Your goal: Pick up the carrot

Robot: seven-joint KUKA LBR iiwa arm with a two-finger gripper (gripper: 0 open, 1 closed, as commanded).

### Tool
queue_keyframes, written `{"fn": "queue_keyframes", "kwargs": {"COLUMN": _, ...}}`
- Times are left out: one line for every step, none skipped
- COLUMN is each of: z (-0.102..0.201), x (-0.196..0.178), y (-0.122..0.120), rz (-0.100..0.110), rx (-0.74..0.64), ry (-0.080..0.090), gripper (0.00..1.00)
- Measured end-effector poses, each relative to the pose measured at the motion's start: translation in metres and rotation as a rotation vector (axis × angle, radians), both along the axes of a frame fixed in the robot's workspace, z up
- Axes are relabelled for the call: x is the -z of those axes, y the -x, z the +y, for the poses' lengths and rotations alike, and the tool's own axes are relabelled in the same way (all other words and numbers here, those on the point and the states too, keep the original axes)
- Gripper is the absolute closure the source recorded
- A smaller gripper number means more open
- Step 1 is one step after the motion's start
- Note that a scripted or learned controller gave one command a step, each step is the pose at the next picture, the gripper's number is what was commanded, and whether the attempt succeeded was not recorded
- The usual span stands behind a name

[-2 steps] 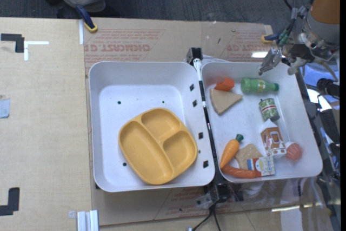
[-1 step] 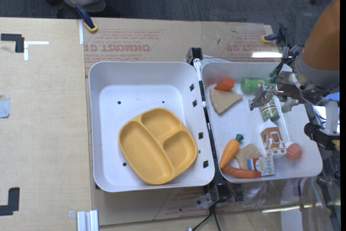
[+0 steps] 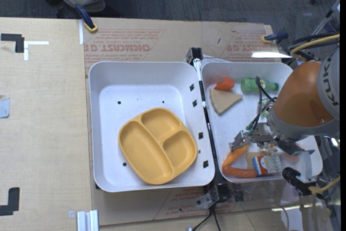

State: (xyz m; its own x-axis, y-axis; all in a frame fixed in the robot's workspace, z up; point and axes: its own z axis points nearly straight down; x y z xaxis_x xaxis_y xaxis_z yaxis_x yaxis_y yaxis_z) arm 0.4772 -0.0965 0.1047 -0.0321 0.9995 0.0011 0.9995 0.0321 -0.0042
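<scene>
- down in the lower right of the frame, the gripper point(image 3: 241, 142) hung low inside the right bin point(image 3: 281, 70), at the end of the grey arm point(image 3: 303, 97) with its orange band.
- its metal fingers sat right at the upper tip of the carrot point(image 3: 234, 157); whether they were spread or pressed together could not be told, and nothing showed clearly pinched between them.
- the carrot lay near the bin's lower left corner, just below and slightly left of the gripper, apparently touching or nearly touching it.
- its long axis ran on a slant, from lower left up toward upper right, so the fingers probably needed to straddle it across that line.
- just below it lay a reddish sausage-like piece point(image 3: 239, 172), long axis nearly level, close enough to be caught by mistake.
- a small printed packet point(image 3: 261, 164) sat to the right of both; its print was too small to read.
- further up the bin were a tan wedge point(image 3: 224, 100), a small red-orange piece point(image 3: 225, 84) and a green item point(image 3: 254, 84), well apart from the carrot.
- the left bin point(image 3: 102, 116) held a yellow divided plate point(image 3: 157, 144).
- readable writing: mirrored, upside-down red print on the cardboard point(image 3: 130, 43) above the bins, seemingly "chemist", and "ku" on the arm's grey casing at the right edge.
</scene>
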Motion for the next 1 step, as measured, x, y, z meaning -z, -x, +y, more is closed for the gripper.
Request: {"fn": "queue_keyframes", "kwargs": {"z": -0.0005, "x": -0.0091, "y": -0.0027, "rz": -0.005, "rx": 0.006, "ry": 0.001, "gripper": 1.0}}
